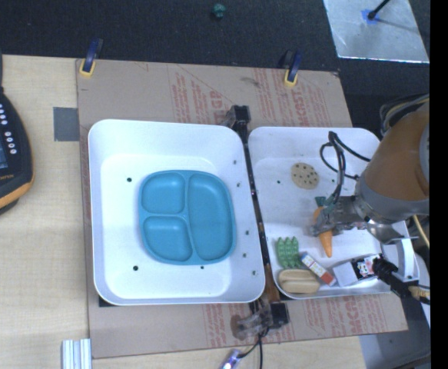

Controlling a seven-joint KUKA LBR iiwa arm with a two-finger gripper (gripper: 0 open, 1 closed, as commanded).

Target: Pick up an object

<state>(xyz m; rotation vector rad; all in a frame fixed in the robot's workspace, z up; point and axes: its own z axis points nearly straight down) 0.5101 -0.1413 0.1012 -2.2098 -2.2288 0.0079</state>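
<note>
Here, down in the right bin: gripper low over the middle, jaws too blurred to tell whether spread or pressed together. Just below it, touching or nearly so, one carrot, small, orange, tapered, pointing toward the near wall. Around it, one each: a round tan cookie with dark dots, a green studded block, a tan bread roll, a red-and-white tube, a black-and-white packet. In the left bin, one blue plate with three sections. Two white bins in all, side by side.
</note>
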